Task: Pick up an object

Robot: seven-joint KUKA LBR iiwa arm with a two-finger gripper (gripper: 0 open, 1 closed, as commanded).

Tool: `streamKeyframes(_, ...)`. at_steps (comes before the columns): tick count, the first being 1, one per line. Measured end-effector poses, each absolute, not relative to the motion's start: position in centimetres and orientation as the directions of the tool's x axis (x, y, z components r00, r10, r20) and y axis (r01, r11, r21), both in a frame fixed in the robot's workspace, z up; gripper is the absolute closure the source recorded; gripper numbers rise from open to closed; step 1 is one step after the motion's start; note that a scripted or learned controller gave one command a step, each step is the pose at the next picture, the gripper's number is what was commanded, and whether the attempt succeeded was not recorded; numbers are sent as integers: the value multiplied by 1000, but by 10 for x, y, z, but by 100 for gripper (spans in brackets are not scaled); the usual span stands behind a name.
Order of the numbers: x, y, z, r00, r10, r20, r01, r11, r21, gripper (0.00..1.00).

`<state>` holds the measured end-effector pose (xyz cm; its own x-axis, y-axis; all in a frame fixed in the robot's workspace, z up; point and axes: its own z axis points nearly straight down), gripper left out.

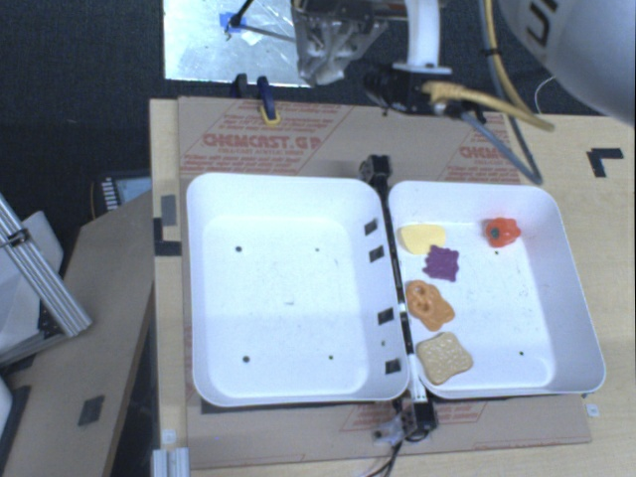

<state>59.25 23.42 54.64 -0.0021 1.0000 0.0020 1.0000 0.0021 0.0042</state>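
Gripper (328, 53) high at 12 o'clock past the bins, jaw state unclear, nothing seen held, five toys in right bin (556, 296)

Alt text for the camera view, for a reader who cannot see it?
The gripper hangs above the bench, behind two white bins. The right bin holds five small items: yellow piece, purple piece, red object, orange piece, tan cracker.

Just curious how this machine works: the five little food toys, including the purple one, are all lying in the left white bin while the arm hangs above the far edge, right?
Not quite. The camera view shows all five in the right bin: the yellow piece, purple piece, red piece, orange piece and tan cracker. The gripper does hang above the far edge.
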Motion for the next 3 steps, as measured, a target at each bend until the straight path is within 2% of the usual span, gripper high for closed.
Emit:
streamKeyframes(1,528,195,440,1,1000,-4,1000,-1,-13,100)
streamKeyframes(2,517,161,541,2,1000,4,1000,-2,13,100)
streamKeyframes(3,511,217,535,-9,1000,3,1000,9,2,100)
